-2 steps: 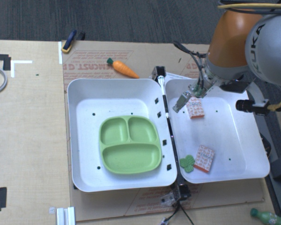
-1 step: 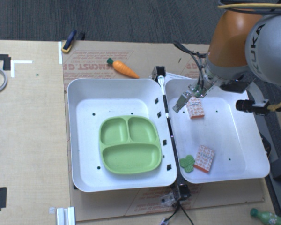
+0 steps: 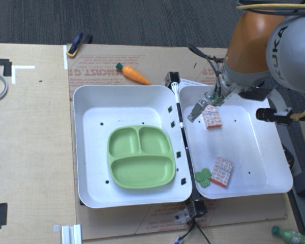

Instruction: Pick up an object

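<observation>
The gripper [image 3: 206,105] hangs over the far left part of the right bin [image 3: 267,179], just beside a small patterned box [image 3: 212,118]; whether it is released or clenched cannot be told. A second box [image 3: 221,172] lies near (beside a green clover piece [image 3: 203,177]). The left bin [image 3: 86,136] holds a green divided plate [image 3: 141,156].

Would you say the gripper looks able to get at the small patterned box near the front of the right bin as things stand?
Probably yes. The small patterned box lies uncovered in the right bin, with only the green leafy piece beside it, and the gripper is already over that bin.
</observation>
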### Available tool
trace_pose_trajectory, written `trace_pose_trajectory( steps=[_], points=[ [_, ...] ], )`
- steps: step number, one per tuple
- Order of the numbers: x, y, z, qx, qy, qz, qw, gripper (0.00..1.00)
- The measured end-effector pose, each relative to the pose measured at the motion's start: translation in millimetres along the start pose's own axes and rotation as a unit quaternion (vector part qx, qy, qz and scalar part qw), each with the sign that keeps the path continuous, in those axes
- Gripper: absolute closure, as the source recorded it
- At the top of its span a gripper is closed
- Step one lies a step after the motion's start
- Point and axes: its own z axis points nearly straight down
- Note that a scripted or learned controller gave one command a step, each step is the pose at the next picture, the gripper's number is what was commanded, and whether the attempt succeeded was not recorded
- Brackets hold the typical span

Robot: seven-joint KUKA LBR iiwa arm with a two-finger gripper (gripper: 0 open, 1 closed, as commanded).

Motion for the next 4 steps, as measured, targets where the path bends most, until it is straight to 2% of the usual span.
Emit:
trace_pose_trajectory(
  steps=[4],
  points=[
    [0.0, 0.0, 0.0, 0.000, 0.000, 0.000, 1.0000, 0.00]
  ],
)
